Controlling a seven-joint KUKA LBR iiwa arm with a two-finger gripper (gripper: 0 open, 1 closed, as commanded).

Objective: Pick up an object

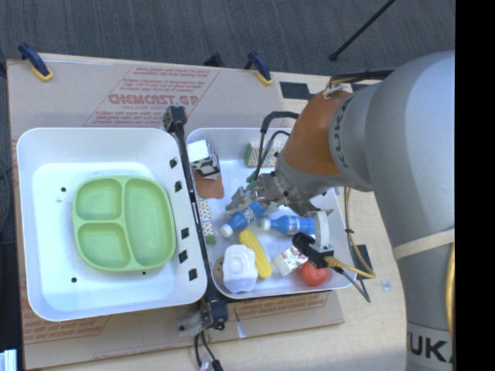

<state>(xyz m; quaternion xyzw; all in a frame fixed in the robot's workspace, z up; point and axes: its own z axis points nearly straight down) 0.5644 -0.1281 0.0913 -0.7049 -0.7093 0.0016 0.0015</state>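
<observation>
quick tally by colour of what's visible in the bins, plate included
Green: 1, divided plate in the left bin
Blue: 2, bottles in the right bin
Yellow: 1, corn cob
White: 1, jug
Red: 1, tomato-like ball
Brown: 1, block
Total: 7 clearly visible; the arm hides part of the right bin, and the smaller bits are too unclear to count.
</observation>
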